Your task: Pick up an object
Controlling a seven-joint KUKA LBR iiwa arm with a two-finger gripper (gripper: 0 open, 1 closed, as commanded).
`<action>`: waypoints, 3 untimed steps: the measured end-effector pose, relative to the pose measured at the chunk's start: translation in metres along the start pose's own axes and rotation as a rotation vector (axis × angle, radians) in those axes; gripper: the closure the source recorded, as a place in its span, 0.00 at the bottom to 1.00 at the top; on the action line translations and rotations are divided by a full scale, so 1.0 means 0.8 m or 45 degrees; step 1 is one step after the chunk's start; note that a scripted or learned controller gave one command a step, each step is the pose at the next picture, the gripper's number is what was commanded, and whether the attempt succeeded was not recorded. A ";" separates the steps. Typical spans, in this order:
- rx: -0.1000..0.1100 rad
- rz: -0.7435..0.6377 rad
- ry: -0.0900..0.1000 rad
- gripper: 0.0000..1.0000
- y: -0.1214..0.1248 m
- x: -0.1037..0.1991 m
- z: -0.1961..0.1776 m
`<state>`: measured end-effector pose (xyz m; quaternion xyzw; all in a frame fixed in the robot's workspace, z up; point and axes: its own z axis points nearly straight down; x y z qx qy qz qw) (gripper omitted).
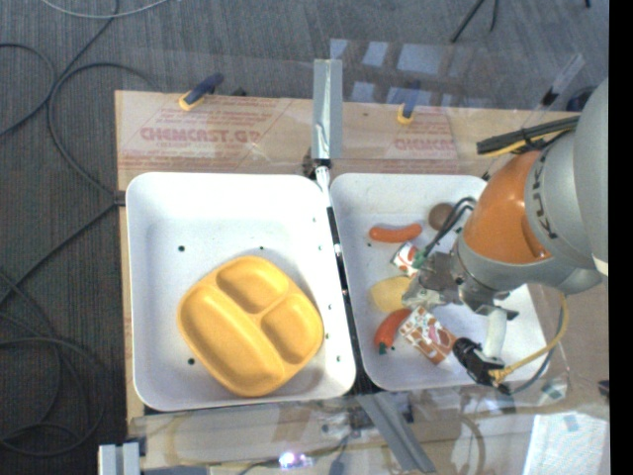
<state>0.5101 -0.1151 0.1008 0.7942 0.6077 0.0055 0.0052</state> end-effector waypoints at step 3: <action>0.020 -1.286 0.007 1.00 0.025 0.076 -0.103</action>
